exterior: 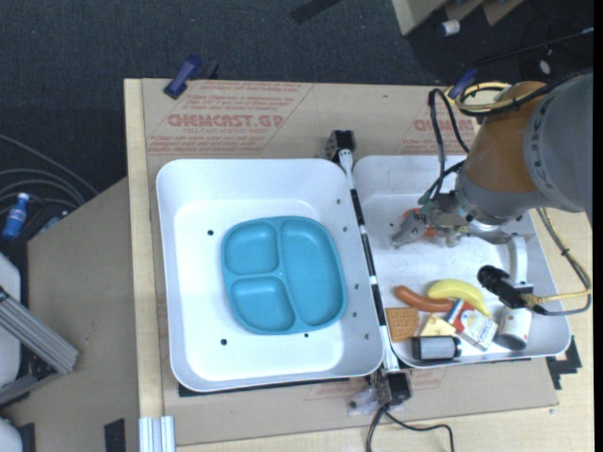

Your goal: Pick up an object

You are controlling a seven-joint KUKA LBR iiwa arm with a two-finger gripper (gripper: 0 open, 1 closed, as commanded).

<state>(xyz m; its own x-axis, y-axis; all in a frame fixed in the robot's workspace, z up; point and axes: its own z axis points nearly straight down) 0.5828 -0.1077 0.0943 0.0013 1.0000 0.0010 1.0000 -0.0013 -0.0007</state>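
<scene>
Leftmost, on the brown counter (141,252), sits the left white bin (184,252), and a blue divided plate (283,273) with three compartments lies flat near its middle. A black hinge or clamp strip (358,224) runs between this bin and the right white bin (396,182), which touches it along that edge. Low in the right bin's near part the objects lie crowded together: a reddish sausage (424,299), a square brown cracker or toast piece (401,323) just below it, a dark cylinder (434,348) at the bin's lower edge, a yellow banana (460,293) curving above a pale wedge and a small printed packet (476,328), and a white cup (514,326) on its side at the far right. Above this cluster, near the bin's middle, the hand (424,226) points leftward close over the white floor; whether it is released or clenched cannot be told, and nothing shows between its tips. Behind it rises the arm, orange band (499,149) then grey body (570,139).
</scene>
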